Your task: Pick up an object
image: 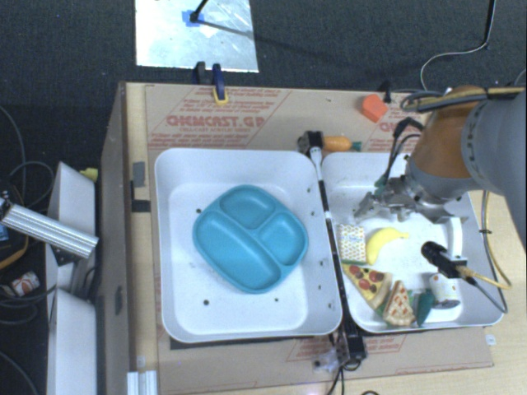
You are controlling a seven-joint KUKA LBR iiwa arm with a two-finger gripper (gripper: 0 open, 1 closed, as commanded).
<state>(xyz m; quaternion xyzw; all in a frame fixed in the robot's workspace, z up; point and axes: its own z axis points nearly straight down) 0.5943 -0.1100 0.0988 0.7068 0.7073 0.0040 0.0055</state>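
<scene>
Claw (385,205) is seen low in the right bin (473,323), its state cannot be told. Just below lies a banana (384,242), judged light, stiff, smooth; its middle is advised for grasping.

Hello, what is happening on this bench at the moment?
A grey robot arm reaches from the right into the right bin, its tool low above a yellow banana. Pizza slices and a waffle piece lie nearby. The left bin holds a blue divided plate.
</scene>
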